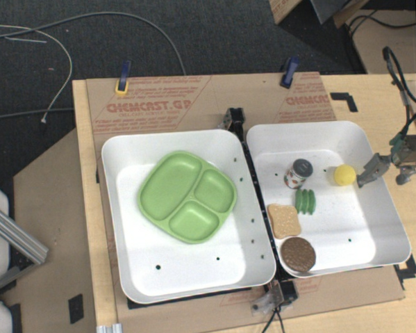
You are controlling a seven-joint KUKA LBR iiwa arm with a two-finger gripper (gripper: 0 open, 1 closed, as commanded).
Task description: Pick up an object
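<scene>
My gripper [384, 175] hangs over the right rim of the right bin [379, 247], open, with nothing between its fingers. A yellow ball [345, 175] lies just left of the nearer finger [372, 169], apart from it. Further left a small can [299, 173] with a grey lid and red label stands upright. Below the can lies a green ridged piece [306, 201]. A slice of toast [285, 220] and a brown round patty [297, 254] sit near the bin's left front corner.
The left bin [140, 270] holds a light green divided plate [187, 196]. A black divider with clips runs between the bins [249, 188]. Cardboard bench top [211, 99] surrounds both bins, with blue clamps [124, 73] at the back edge.
</scene>
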